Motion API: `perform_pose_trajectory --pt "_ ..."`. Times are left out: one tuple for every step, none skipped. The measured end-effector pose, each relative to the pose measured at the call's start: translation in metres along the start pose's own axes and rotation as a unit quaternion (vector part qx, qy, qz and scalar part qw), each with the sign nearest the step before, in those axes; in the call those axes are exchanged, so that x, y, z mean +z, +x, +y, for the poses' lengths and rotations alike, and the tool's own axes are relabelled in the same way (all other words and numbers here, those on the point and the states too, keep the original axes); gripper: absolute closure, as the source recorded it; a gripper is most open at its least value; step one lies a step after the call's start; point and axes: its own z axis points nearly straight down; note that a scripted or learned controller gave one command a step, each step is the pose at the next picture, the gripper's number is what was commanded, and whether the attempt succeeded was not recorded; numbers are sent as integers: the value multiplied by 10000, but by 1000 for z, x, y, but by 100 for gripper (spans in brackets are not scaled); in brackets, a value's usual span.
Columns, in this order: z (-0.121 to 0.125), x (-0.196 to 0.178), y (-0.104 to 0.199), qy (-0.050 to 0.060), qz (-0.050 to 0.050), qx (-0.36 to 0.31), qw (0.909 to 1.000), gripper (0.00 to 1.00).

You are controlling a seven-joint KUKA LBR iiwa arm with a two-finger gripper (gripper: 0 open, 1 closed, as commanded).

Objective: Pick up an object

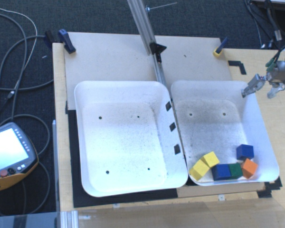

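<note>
Coloured blocks (224,166) clustered, touching, right bin's (256,122) near corner.

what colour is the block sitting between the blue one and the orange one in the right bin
Green, seen in the camera view.

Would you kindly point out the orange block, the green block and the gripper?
orange block (249,167), camera view, its top face.
green block (235,170), camera view, its top face.
gripper (263,88), camera view, midway between fingertips.
</note>
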Motion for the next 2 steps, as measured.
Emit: perform_pose_trajectory --pt "-48 110 0 42 23 13 10000 0" --pt "-96 178 -1 37 19 18 10000 0"
